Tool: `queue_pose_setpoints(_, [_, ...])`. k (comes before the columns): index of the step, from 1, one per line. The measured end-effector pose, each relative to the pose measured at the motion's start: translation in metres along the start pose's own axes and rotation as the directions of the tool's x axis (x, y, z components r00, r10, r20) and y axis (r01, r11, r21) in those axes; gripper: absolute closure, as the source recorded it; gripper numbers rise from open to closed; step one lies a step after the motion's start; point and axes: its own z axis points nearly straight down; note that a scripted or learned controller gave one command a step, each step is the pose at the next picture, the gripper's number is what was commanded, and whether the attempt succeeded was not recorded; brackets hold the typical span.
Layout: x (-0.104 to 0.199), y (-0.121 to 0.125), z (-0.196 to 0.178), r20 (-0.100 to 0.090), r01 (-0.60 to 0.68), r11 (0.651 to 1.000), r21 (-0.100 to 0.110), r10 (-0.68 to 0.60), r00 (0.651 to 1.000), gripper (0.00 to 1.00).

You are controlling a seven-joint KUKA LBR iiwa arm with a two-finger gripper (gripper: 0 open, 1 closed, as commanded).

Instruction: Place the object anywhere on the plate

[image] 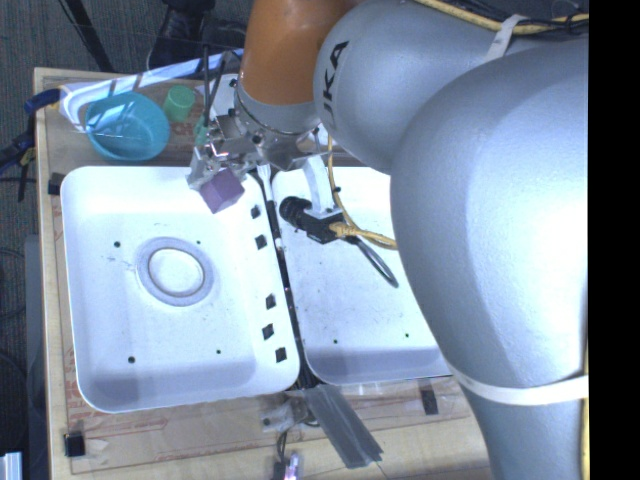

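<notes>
Tool [215,168] over purple block [222,192] | plate [177,272] apart | blue bowl [128,126] behind

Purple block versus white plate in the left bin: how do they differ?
The purple block is small, boxy and tilted, up at the gripper over the bin's far right corner; the white plate is wider, round and flat, lying on the left bin floor. The block stands out in colour; the plate nearly matches the bin. Both are in the left bin's area.

Hand [213,168] gripping purple block [222,190], plate [177,272] below
</notes>
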Motion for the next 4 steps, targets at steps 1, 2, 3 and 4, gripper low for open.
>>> queue_pose_setpoints(1, [-0.061, 0.011, -0.004, 0.0, -0.069, 0.998, 0.001, 0.069, 0.998, 1.0])
queue_pose_setpoints(2, [-0.095, 0.004, -0.052, -0.001, -0.102, 0.995, 0.001, 0.102, 0.995, 1.0])
queue_pose_setpoints(3, [-0.069, -0.042, -0.075, -0.001, -0.006, 1.0, 0.001, 0.006, 1.0, 1.0])
queue_pose_setpoints(4, [-0.029, -0.077, 0.026, 0.0, -0.081, 0.997, 0.004, 0.081, 0.997, 1.0])
